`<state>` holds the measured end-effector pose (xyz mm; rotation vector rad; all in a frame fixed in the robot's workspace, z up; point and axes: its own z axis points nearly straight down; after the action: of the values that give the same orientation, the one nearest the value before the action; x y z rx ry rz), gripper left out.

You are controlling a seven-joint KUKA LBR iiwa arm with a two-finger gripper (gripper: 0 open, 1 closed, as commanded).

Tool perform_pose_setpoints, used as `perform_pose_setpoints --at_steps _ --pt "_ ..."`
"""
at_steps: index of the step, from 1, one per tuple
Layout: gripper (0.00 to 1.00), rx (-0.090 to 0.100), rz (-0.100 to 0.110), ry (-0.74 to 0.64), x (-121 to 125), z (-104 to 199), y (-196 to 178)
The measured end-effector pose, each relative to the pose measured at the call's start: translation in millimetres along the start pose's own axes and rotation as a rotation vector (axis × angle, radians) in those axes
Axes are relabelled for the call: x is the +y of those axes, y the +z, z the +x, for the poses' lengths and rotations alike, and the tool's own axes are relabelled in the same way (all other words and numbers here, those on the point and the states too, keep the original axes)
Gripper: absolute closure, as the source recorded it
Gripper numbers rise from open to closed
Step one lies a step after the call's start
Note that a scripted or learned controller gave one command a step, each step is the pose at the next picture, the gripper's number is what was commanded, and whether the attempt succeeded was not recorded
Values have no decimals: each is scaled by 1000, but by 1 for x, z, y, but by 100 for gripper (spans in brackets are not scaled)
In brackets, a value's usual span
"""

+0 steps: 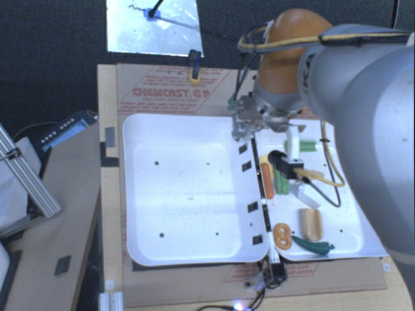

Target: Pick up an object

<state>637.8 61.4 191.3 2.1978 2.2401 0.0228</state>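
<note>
My gripper hangs over the wall between the bins. I cannot tell its state. It could bump the wall and miss the carrot.

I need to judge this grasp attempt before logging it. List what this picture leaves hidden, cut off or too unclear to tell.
- Gripper: small and dark under the orange-banded wrist; finger state unreadable.
- Right bin: the grey arm covers its far and right parts in the camera view, so things there go unseen.
- Items beside the green piece: overlapping and blurred, identities uncertain.
- Pretzel-shaped item and tan bun-like item: too small to name for sure.
</note>
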Motion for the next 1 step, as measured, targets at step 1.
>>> perform_pose_setpoints --at_steps 1 --pt "100 -2 -1 7 13 70 -89"
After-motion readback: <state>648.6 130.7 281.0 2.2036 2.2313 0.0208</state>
